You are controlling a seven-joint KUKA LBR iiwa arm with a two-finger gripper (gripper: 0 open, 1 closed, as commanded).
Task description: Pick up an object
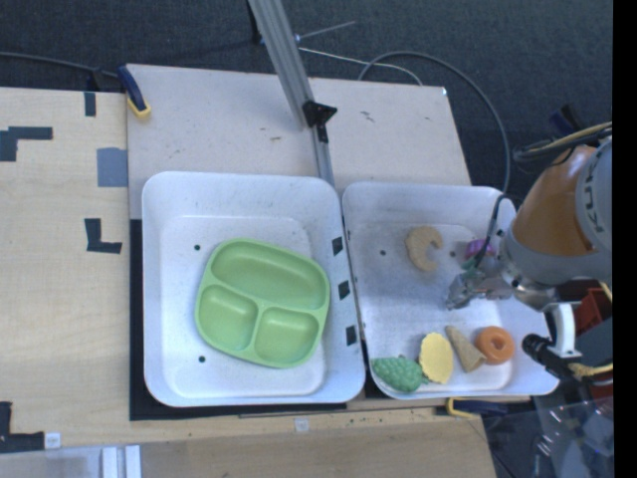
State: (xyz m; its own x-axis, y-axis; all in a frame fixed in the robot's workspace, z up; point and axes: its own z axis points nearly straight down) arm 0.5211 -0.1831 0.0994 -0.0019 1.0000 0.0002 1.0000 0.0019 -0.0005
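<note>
**A:** Where is the gripper [466,289] right now?

**B:** Low inside the right bin [393,207], reaching in from the right, near the middle of the bin floor. Whether it is spread or pressed together I cannot tell; it is small and blurred here. Nothing visibly sits in it.

**A:** What lies closest to it?

**B:** A tan, ring-shaped piece [425,248] sits just up and to the left, apart from the gripper. Below it, near the bin's front wall, are a tan cone [461,348], an orange ring [494,345], a yellow oval piece [435,357] and a green lumpy piece [398,372], all close together. Any of these could serve as the object to pick up.

**A:** And farther out?

**B:** The left bin [159,267] holds a green divided plate [263,303]. Both bins rest on the bench [60,267].

**A:** What could go wrong?

**B:** As I judge it, the gripper hangs over bare floor between the tan ring and the front cluster, so closing here would likely catch nothing. Moving toward the cluster risks nudging neighbours, since the cone, orange ring and yellow piece nearly touch. Pieces hugging the front wall leave little room for the gripper on that side. The low, rounded shapes could also slip out.
</note>
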